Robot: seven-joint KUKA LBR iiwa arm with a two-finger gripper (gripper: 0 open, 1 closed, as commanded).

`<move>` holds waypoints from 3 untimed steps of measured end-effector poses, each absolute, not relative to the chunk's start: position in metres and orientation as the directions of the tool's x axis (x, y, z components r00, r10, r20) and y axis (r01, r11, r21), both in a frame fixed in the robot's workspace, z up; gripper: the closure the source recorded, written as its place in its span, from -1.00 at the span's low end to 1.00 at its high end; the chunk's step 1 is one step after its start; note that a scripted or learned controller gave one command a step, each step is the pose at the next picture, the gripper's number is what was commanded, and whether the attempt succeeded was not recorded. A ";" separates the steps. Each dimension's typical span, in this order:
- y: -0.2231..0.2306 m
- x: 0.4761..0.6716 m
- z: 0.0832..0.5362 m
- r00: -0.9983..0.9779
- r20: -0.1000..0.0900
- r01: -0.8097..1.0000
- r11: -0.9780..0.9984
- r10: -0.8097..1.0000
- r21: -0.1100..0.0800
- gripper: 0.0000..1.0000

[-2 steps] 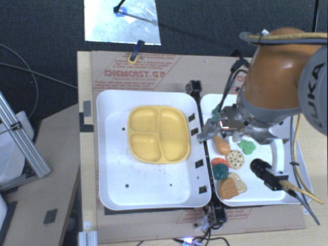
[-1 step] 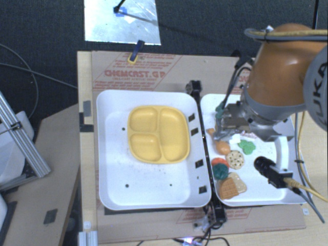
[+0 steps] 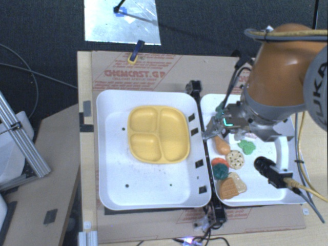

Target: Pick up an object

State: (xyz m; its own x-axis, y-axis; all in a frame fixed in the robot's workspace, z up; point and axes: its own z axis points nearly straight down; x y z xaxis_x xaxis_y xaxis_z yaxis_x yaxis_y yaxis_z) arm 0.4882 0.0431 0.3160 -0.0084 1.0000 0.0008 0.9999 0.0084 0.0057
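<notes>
Lying just below the tool, an orange toy.

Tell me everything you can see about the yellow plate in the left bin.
The yellow plate is a rounded square dish that looks like matte plastic, divided by raised ridges into three compartments: one long section on its left, two smaller ones on its right. It lies flat, right side up and slightly rotated, near the middle of the left bin, resting on the white floor. No food lies in it, and nothing else touches it. The gripper is apart from it, over the right bin.
</notes>
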 end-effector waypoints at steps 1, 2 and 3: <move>0.124 0.501 0.419 -0.012 0.005 1.000 0.012 1.000 0.013 -1.00; 0.119 0.500 0.424 -0.011 0.001 1.000 0.011 1.000 0.006 1.00; 0.149 0.556 0.378 -0.008 0.000 1.000 0.008 1.000 0.001 1.00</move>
